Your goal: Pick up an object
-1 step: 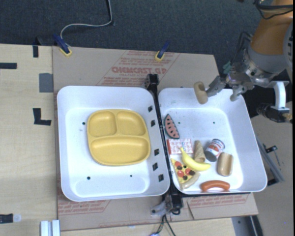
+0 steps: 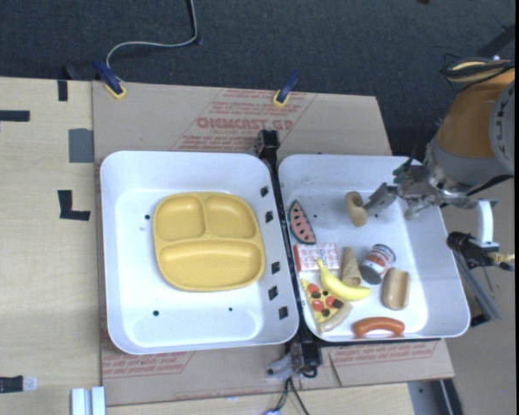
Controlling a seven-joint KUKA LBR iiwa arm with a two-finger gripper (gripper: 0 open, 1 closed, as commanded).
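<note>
Two white bins sit side by side on a cardboard sheet on the counter [image 2: 35,232]. The left bin [image 2: 121,232] holds a yellow tray [image 2: 209,240] with three compartments, lying flat near its middle.

The right bin [image 2: 441,275] holds the small items. A cork [image 2: 355,207] lies toward the far side, tilted, apart from the rest. A watermelon slice [image 2: 302,222] lies by the left wall. Below it is a red-and-white packet [image 2: 316,255], then a banana [image 2: 341,285] lying across a pizza slice [image 2: 323,304]. A cone [image 2: 350,266] stands just beside a can [image 2: 378,262]. A bun [image 2: 395,288] lies right of the can, and a sausage [image 2: 379,326] lies along the near wall.

The arm [image 2: 471,124] reaches in from the right. The gripper [image 2: 386,199] hangs over the far right part of the right bin, just right of the cork, its tip pointing toward it. Whether it touches the cork cannot be told, nor how wide it stands. Nothing shows between its fingers.
</note>
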